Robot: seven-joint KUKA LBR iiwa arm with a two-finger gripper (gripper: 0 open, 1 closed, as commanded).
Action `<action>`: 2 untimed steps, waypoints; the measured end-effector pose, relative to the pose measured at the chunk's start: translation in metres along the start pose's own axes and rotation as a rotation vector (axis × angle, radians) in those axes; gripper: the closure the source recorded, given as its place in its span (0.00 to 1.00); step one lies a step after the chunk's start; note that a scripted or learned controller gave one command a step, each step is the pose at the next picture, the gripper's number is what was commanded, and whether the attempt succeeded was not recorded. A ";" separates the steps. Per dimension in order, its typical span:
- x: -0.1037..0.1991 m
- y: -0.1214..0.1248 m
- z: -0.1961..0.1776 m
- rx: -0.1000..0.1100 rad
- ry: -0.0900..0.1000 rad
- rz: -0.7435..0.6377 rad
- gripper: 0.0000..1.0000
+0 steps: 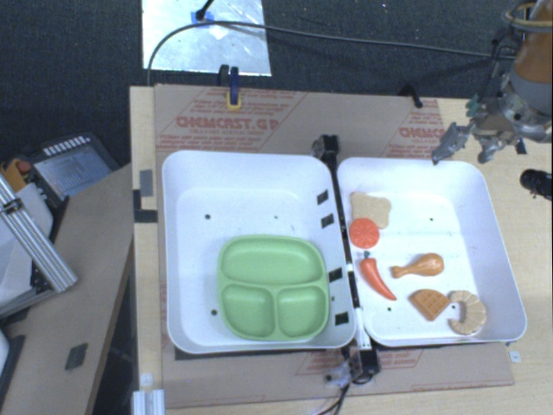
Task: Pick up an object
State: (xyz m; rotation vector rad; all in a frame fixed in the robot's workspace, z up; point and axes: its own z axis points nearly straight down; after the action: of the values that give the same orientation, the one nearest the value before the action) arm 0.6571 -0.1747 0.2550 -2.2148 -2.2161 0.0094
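Note:
The right bin (pixel 484 232) holds several toy foods: a beige bread slice (pixel 370 208), a red tomato (pixel 364 233), a red chili pepper (pixel 377 277), a brown chicken drumstick (pixel 420 266), an orange waffle wedge (pixel 428 303) and a tan croissant-like piece (pixel 467 312). My gripper (pixel 467 143) hangs above the bin's far right corner, open, with nothing between its two dark fingers. It is well clear of all the foods.
The left bin (pixel 186 232) holds a green three-compartment plate (pixel 273 287). A black divider clamp (pixel 328 150) sits between the bins. A yellow clip (pixel 232 89) and a cable lie on the cardboard behind them. A silver rail (pixel 30 232) and a device stand at the left.

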 end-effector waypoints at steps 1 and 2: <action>0.001 0.002 -0.008 -0.012 -0.002 -0.003 0.00; 0.000 0.003 0.033 -0.010 -0.003 -0.002 0.00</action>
State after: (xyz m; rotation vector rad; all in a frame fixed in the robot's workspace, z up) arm 0.6593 -0.1745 0.2222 -2.2193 -2.2244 0.0009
